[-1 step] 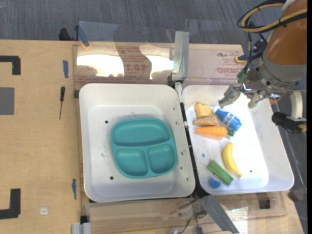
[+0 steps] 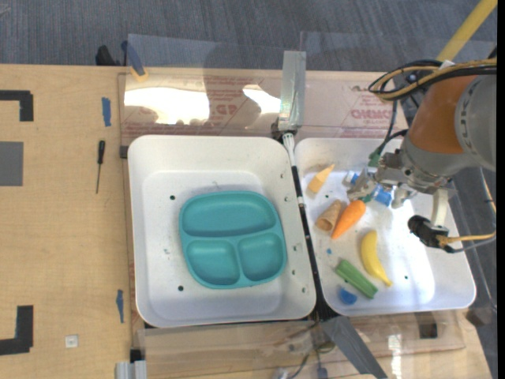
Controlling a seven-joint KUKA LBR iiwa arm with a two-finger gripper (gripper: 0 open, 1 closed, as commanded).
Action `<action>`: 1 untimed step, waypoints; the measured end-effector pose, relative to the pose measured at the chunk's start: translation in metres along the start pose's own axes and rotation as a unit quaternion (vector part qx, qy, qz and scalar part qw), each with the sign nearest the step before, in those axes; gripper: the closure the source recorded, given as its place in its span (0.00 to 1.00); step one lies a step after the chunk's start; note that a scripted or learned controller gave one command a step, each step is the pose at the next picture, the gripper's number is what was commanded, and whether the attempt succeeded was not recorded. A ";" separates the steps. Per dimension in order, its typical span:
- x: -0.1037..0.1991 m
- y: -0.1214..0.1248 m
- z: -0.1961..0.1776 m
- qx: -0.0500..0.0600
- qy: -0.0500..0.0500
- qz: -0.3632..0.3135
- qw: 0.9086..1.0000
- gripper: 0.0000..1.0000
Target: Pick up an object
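Two white bins sit side by side on the counter; the right bin [image 2: 454, 287] gathers the loose toy food within the arm's reach. The gripper [image 2: 384, 189] hovers just above the orange carrot [image 2: 349, 218], a smooth tapered piece leaning on a cone [image 2: 330, 214]; whether the gripper grasps anything I cannot tell.

- Orange carrot [image 2: 349, 218] lies slanted in the right bin [image 2: 454, 279], its thick end up toward the gripper [image 2: 379, 186], tip pointing down-left.
- Tan cone-shaped piece [image 2: 330, 215] sits tight against the carrot's left side, touching it.
- Pale yellow wedge [image 2: 319, 179] rests near the bin's upper-left corner, apart from the others.
- Yellow banana [image 2: 374, 257] lies lengthwise mid-bin, curved, just below the carrot.
- Green pickle-like piece [image 2: 356, 279] lies slanted at the lower left, beside the banana's lower end.
- Small blue piece [image 2: 348, 295] sits just under the green one, by the front rim.
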State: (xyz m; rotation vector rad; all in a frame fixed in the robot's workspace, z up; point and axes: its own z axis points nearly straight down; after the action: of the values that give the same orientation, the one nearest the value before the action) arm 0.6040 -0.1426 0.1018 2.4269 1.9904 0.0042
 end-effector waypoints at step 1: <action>0.024 -0.095 0.014 0.000 0.001 -0.020 1.000 0.00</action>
State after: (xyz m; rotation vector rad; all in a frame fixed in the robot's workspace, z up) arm 0.5154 -0.1001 0.0877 2.3885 2.0384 0.0058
